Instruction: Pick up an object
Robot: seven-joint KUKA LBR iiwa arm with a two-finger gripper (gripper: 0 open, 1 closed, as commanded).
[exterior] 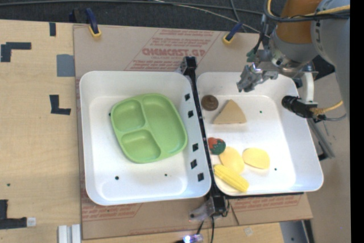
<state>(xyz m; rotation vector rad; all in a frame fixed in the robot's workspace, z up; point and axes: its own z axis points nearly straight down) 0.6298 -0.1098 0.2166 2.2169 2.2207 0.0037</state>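
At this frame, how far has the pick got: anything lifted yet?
Nothing looks lifted. The gripper is over the back edge of the right bin, with no item seen between its fingers. The tan wedge, brown ball, corn cob and yellow pieces all lie on the bin floor. The green tray sits in the left bin. Approach, grasp and lift remain.

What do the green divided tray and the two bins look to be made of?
Green tray: likely molded plastic, matte with a soft sheen, one uniform color, rounded compartment edges. Left bin and right bin: probably smooth white plastic, slightly glossy with rounded rims; the view cannot confirm it.
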